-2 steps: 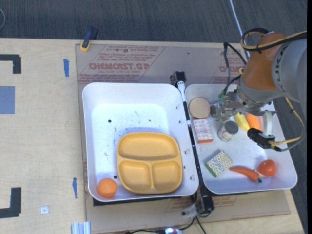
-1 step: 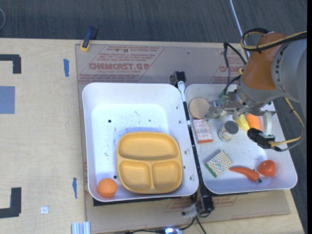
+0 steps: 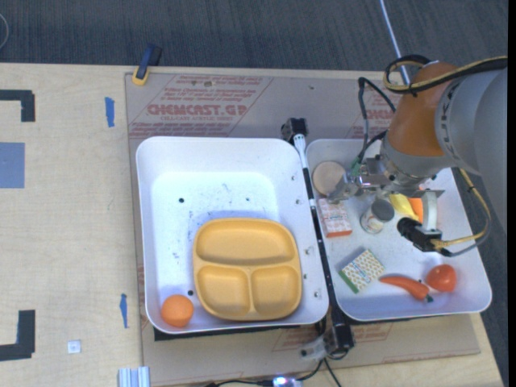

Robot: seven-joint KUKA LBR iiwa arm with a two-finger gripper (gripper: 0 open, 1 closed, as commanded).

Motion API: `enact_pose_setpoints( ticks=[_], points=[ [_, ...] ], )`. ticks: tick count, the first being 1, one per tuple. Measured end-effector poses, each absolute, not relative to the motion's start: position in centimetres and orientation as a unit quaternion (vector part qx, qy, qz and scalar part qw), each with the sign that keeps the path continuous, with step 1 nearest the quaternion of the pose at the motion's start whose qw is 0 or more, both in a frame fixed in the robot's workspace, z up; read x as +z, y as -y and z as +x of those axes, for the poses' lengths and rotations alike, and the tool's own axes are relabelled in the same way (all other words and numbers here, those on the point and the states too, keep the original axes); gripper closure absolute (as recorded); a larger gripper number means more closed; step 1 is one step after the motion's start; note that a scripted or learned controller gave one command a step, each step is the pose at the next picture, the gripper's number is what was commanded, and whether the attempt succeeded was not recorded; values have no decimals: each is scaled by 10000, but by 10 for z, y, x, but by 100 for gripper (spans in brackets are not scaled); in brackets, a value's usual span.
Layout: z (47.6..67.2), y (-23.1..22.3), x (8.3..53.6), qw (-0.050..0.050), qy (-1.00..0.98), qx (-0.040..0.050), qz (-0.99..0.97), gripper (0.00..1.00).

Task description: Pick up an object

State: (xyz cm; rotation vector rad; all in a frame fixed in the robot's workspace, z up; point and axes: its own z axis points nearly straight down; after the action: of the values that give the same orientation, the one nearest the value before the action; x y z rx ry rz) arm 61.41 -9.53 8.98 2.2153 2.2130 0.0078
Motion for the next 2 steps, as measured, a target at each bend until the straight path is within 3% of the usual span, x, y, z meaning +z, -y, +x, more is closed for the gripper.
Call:
enact_pose_setpoints(
  ticks=[1,2],
  points=[
    [577,98,90,52,-7067,46,7075,0],
    [522,96,89,54,-7067,46,7075,0]
  ],
)
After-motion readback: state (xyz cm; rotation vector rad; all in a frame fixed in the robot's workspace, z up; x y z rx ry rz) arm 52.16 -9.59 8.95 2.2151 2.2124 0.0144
